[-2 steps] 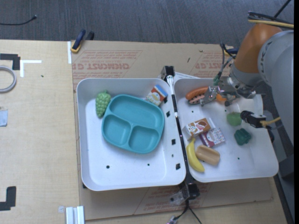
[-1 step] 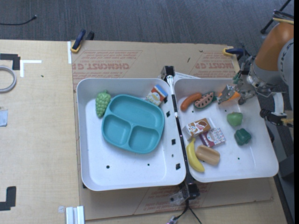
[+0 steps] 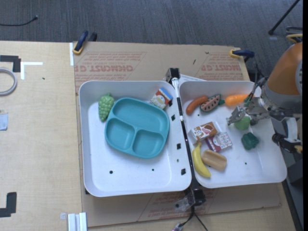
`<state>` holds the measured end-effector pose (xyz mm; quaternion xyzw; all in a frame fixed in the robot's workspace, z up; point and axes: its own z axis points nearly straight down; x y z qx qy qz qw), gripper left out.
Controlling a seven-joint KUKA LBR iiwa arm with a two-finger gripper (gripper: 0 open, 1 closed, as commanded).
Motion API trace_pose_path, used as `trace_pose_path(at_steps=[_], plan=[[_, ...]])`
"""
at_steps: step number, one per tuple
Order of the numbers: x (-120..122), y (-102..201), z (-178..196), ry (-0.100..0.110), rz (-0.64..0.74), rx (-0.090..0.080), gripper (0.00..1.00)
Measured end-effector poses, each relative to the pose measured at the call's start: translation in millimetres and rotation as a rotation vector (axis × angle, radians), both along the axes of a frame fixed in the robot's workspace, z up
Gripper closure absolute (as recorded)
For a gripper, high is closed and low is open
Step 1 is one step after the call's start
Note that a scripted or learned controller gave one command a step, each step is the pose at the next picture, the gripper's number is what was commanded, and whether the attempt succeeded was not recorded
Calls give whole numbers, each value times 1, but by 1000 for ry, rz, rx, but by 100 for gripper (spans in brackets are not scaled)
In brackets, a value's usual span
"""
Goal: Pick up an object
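The claw [image 3: 239,115] hung low over the right white bin [image 3: 269,174], near its far right corner, directly above a small light-green rounded toy [image 3: 243,124]. Its metal fingers pointed down beside that toy, but whether they were spread or closed could not be told, and nothing was clearly seen between them. Just nearer the camera lay a dark-green lumpy toy [image 3: 250,141]. Behind the claw an orange carrot-shaped toy [image 3: 236,99] rested against the far wall, with a watermelon slice [image 3: 210,103] and a red-orange sausage [image 3: 196,105] to its left. Toward the bin's middle sat two small printed cartons [image 3: 212,135], then a tan bread roll [image 3: 214,160] and a yellow banana [image 3: 199,161] by the dividing wall. The left white bin [image 3: 130,184] held a teal three-compartment plate [image 3: 137,127], a green bunch of grapes [image 3: 105,107] touching its left rim, and a small printed packet [image 3: 161,98] at its far edge. Both bins sat on cardboard on the worktop [image 3: 38,143].
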<state>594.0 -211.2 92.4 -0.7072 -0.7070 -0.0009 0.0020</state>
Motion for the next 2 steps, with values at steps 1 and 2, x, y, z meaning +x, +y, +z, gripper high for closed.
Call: trace_pose_path(at_steps=[1,2], plan=[[1,-2,11,-4,-3,-5,100],[-3,45,103,-2,2,-5,100]])
